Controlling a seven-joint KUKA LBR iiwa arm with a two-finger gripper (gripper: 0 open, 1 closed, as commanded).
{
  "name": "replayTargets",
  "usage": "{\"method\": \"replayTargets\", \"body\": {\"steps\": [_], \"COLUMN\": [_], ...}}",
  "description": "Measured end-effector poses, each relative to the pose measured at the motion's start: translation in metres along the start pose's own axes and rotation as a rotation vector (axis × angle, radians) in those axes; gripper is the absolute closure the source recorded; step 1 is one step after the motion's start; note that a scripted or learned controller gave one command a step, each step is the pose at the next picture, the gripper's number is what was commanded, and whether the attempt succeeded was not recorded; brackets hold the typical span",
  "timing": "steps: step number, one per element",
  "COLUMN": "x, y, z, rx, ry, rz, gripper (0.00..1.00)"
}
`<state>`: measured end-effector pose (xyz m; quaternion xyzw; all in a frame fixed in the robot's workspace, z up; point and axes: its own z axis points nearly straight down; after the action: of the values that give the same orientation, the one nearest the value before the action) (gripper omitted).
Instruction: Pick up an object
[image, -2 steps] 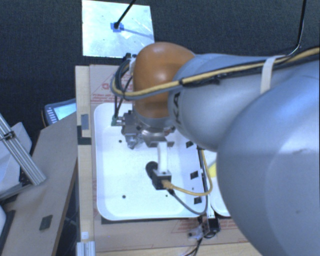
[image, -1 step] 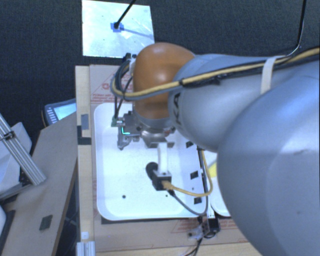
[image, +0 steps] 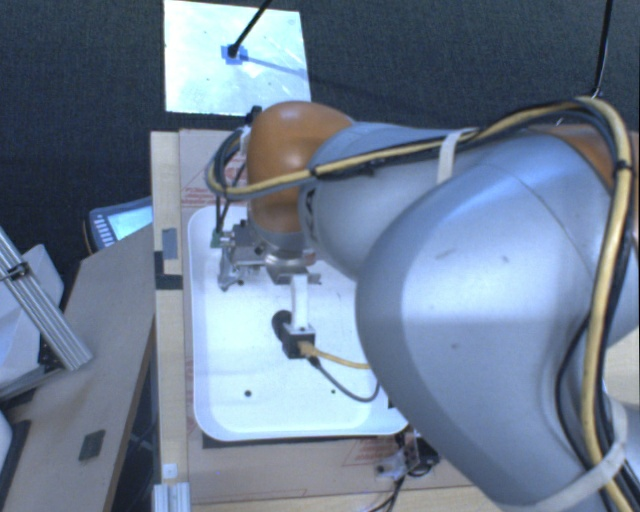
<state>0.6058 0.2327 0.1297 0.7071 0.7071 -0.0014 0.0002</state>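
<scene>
The grey arm with its orange band reaches in from the right and hides much of the scene. My gripper hangs low over the far left part of the left white bin. No object shows between or under it from this angle. Two tiny dark specks lie on the bin floor near its front; I cannot tell what they are.
The big grey arm body hides the right bin. A wooden bench edge runs along the bin's left side. A pale sheet lies beyond the bench at the back, and a metal rail lies at the left.
</scene>
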Motion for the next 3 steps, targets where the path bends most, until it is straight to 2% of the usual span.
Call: {"method": "replayTargets", "body": {"steps": [1, 2, 3], "x": [-0.014, 0.002, 0.002], "y": [-0.06, -0.016, -0.099], "z": [-0.044, 0.049, 0.011], "rx": [0.0, -0.004, 0.004], "ry": [0.003, 0.003, 0.003], "rz": [0.0, -0.005, -0.002], "gripper": [0.0, 0.0, 0.0]}}
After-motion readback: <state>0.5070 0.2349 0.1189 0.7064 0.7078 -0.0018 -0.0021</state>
